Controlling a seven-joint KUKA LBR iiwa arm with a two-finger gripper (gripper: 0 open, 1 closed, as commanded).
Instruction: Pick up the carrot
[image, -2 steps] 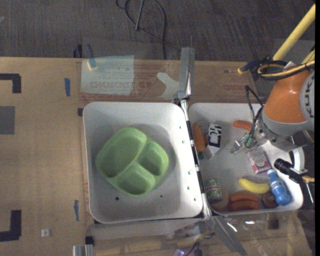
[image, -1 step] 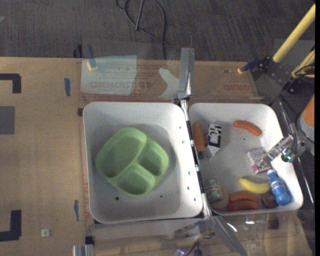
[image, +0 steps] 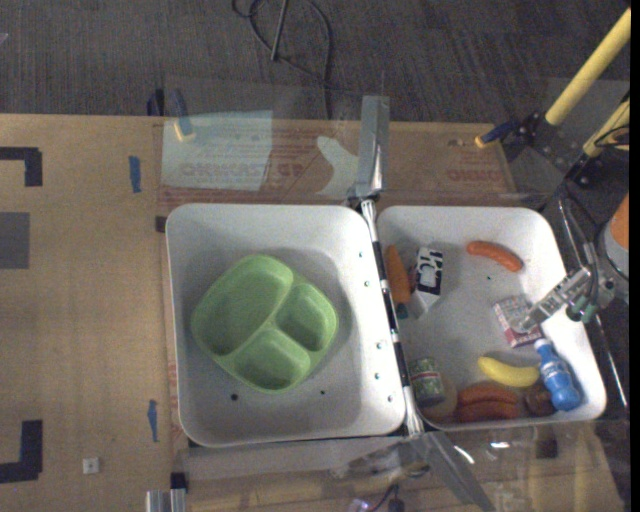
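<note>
Carrot (image: 398, 276): lies along right bin's (image: 455, 222) left wall. Gripper (image: 540, 311): at bin's right edge, above pink packet (image: 513, 322); fingers' spread cannot be told.

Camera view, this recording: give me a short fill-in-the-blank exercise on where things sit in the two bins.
1. The green three-compartment plastic plate lies in the ____ white bin.
2. The slim orange carrot lies in the right white bin, along its ____ wall.
3. The curved yellow banana lies next to a ____ bottle.
4. The gripper hovers over the ____ bin.

Missing words: left; left; blue; right
</note>
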